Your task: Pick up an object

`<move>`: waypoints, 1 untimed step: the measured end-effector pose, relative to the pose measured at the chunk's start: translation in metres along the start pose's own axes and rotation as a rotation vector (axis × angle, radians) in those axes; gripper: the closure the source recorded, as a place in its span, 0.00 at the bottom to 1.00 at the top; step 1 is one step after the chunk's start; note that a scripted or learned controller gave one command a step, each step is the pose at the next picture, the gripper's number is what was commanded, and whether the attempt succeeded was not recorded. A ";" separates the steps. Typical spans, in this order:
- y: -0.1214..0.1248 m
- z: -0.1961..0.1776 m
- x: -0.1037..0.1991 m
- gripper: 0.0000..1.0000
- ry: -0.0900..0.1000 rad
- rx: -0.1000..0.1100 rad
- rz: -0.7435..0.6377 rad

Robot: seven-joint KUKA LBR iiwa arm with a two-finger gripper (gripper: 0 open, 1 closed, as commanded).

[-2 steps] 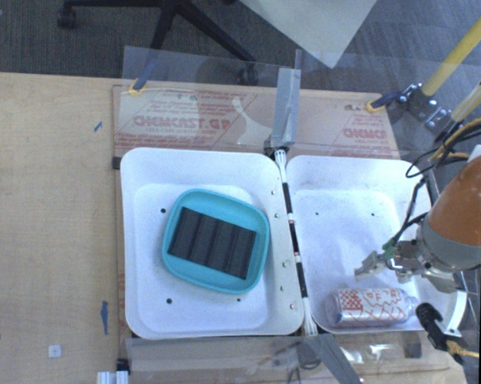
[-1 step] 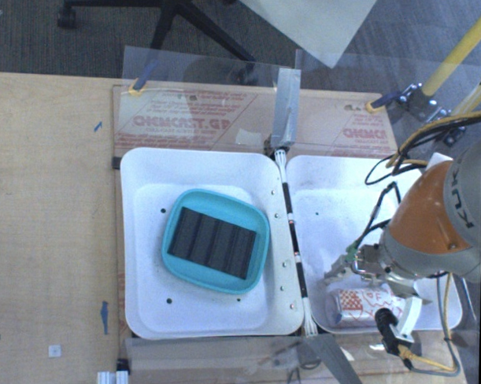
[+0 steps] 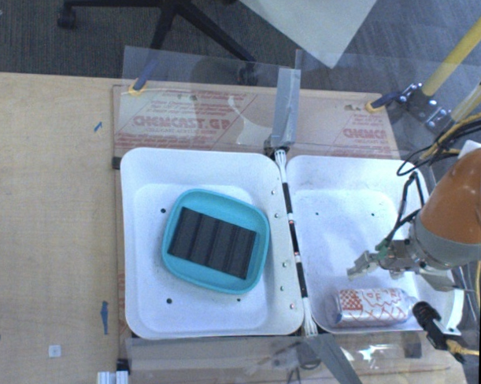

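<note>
1. From my remote station I see the tabletop (image 3: 42,220), light wood, carrying two shallow white bins side by side: the left bin (image 3: 138,184) and the right bin (image 3: 335,198), joined along a central hinge strip.
2. In the left bin lies a teal tray (image 3: 175,264), roughly centred and turned slightly, holding a row of dark rectangular blocks (image 3: 213,241) packed side by side.
3. In the right bin a red-and-white patterned can (image 3: 374,306) lies on its side against the near wall, toward the bin's near right corner.
4. The arm (image 3: 456,210), with its orange band, reaches in from the right over the right bin's right half.
5. The gripper (image 3: 362,266) hangs just above and slightly left of the can, pointing toward the bin's middle.
6. I cannot tell whether the fingers are spread or closed; the metal tip is too small and blurred, and I see nothing between them.
7. The can appears to rest on the bin floor, apart from the gripper.
</note>
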State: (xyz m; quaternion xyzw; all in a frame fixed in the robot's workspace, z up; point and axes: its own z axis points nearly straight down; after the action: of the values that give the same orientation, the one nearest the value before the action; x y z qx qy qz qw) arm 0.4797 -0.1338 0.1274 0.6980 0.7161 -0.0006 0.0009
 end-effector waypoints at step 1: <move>0.001 0.037 0.040 0.00 0.001 -0.001 -0.045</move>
State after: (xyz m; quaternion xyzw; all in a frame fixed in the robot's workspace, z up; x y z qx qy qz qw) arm 0.4800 -0.0938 0.0906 0.6817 0.7316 0.0000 0.0006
